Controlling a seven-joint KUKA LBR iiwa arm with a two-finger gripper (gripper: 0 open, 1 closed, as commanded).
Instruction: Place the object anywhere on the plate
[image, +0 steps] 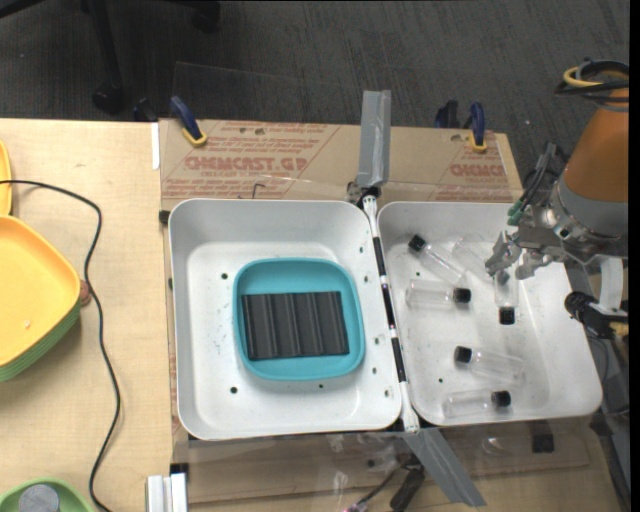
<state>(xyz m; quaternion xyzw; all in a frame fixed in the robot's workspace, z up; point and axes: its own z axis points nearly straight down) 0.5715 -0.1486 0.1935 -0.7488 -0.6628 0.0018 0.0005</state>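
Clear vials lie scattered right of the teal plate; the gripper hovers over them, whether open or closed I can't tell.

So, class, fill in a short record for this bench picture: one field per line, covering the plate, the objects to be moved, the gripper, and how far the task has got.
plate: teal plate with a dark ribbed centre, in the left bin
objects: clear tubes with black caps, scattered in the right bin
gripper: gripper over the right bin's far side, beside a tube
on plate: no tube yet
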